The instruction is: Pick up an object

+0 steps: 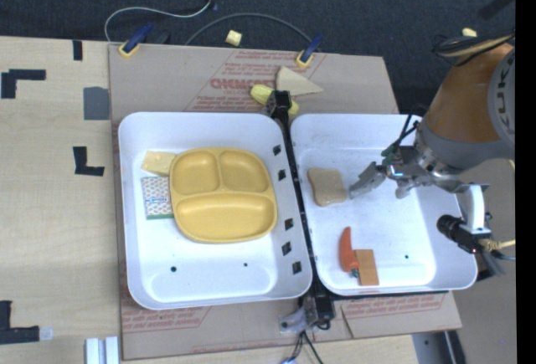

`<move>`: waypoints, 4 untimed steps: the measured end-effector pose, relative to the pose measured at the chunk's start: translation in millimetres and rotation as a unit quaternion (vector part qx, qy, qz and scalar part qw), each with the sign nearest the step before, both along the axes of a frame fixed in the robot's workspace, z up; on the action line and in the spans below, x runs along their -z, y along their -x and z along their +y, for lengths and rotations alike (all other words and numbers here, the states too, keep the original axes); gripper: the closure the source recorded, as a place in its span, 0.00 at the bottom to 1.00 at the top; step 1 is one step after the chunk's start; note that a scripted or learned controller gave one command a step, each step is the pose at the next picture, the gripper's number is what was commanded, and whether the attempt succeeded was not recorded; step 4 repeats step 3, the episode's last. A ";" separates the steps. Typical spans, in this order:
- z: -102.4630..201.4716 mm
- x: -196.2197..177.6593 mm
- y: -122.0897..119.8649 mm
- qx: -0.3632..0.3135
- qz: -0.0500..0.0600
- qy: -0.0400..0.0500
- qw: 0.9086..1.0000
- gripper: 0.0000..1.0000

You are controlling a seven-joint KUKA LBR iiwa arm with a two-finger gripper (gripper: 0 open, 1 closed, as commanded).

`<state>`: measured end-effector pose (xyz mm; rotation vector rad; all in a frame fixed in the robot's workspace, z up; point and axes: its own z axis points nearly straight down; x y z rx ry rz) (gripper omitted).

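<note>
I have the two-finger gripper point(387, 180) low over the right white bin point(381, 132), jaws spread apart with nothing between them. The tan, squarish sponge-like block point(327, 186) lies just beside the nearer fingertip, toward the divider between the bins, its longer side running roughly up the bin. As I judge it, the jaws need shifting left toward that block before closing.

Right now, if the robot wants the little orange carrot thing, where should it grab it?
Probably across the orange piece's narrow middle, coming straight down from above. It lies flat and long in the right bin, so its thin sides suit the gripper. Its lower end touches a tan block, so grip above that.
</note>
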<state>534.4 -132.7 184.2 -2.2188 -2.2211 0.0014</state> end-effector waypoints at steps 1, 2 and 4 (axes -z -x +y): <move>9.5 103.2 38.3 0.001 -0.003 0.002 1.000 0.00; 7.7 87.1 35.6 0.001 -0.004 0.003 1.000 1.00; 99.9 -13.2 -67.0 -0.006 -0.009 0.000 1.000 1.00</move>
